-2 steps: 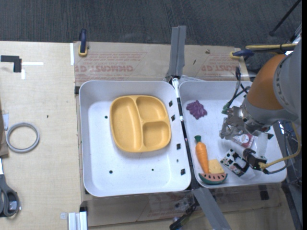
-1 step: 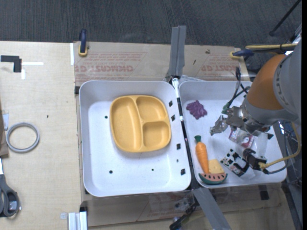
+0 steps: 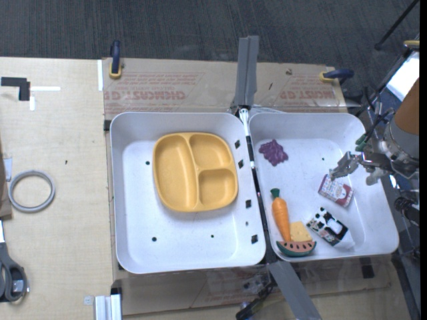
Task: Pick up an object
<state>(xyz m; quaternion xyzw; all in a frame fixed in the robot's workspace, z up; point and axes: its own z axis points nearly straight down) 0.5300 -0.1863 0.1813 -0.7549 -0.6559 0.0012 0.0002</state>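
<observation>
Spread pincer [image 3: 360,165] hovers just above the small pink packet [image 3: 335,191], not gripping it.

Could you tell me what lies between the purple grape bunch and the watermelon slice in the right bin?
In the camera view, the orange carrot lies between the purple grape bunch and watermelon slice.

Even, bright overhead light falls on my bench; the white bins [image 3: 127,199] look slightly washed out. Shadows are soft and short. My gripper [image 3: 359,165] looks a little blurred.

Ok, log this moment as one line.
hand: above right bin, over small packet | grasp: not confirmed | carrot: untouched
</observation>
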